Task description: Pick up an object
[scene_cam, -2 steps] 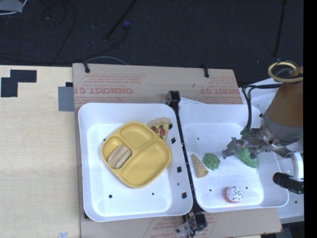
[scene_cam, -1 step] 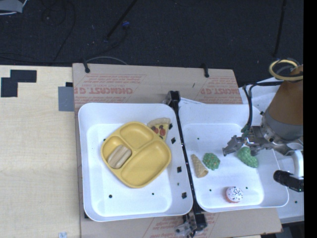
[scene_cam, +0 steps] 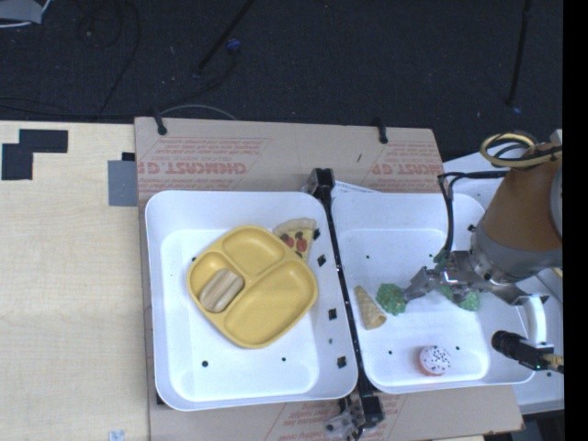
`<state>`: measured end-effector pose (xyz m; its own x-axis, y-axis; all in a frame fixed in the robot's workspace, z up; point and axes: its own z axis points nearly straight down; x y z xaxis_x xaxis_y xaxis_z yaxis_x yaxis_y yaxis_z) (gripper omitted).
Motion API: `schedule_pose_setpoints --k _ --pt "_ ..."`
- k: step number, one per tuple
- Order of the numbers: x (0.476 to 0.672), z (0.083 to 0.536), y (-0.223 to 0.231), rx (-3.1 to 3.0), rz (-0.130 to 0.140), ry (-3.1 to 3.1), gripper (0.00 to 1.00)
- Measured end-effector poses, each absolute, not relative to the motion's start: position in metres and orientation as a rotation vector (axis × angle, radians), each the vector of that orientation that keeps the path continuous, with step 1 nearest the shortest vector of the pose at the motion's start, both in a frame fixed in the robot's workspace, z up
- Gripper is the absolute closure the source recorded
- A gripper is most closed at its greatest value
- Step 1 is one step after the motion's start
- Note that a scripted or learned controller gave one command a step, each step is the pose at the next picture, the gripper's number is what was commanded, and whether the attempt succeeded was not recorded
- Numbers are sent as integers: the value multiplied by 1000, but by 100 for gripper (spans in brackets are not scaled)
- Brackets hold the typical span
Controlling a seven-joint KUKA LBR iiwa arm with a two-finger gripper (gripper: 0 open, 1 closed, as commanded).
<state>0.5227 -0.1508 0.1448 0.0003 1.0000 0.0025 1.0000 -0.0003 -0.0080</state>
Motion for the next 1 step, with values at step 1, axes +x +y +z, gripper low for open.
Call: schedule_pose_setpoints --k 1 --pt "522 93 -151 -2218 5 -2216 0"
